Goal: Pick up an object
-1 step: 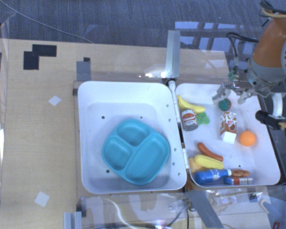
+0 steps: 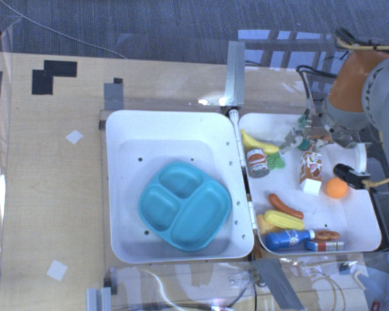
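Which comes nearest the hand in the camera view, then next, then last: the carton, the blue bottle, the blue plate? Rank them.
Measured from the hand, at the far end of the right bin:
1. Carton, just below the hand in the right bin.
2. Blue bottle, at the right bin's near edge.
3. Blue plate, across in the left bin.

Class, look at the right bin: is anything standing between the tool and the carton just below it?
Nothing visible does. The tool hangs at the top of the right bin, directly above the carton, with no other item between them. The banana and can lie to its left, the orange ball lower right.
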Robot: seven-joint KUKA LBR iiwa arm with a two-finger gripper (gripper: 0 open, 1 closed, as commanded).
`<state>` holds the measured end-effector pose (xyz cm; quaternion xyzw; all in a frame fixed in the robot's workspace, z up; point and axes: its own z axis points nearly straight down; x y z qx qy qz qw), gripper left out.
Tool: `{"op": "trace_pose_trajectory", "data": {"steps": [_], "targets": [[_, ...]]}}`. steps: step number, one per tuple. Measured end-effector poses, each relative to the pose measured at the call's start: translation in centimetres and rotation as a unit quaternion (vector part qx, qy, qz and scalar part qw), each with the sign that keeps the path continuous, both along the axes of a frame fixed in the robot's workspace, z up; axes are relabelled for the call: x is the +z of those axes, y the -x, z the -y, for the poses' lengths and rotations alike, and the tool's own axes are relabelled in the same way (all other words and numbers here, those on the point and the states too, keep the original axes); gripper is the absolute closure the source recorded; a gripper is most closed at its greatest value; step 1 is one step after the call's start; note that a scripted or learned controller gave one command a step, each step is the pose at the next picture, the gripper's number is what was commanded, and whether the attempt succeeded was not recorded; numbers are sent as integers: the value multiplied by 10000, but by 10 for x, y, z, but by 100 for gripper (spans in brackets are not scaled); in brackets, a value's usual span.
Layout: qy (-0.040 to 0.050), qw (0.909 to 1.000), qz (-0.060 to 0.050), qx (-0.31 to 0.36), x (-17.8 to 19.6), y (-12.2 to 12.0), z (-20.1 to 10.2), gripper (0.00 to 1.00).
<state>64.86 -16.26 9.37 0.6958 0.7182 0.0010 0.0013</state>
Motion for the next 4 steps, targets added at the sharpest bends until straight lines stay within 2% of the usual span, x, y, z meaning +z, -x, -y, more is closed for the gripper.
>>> {"op": "trace_pose_trajectory", "data": {"steps": [1,2,3,4], "targets": [[1,9989,5,-476,-9,-23,6,0],[2,9971,8,-756,-9,-3,15,0],[14,9973,31,-728,2,-6,15,100],[-3,9936,-3,-1129,103,-3,-34,100]]}}
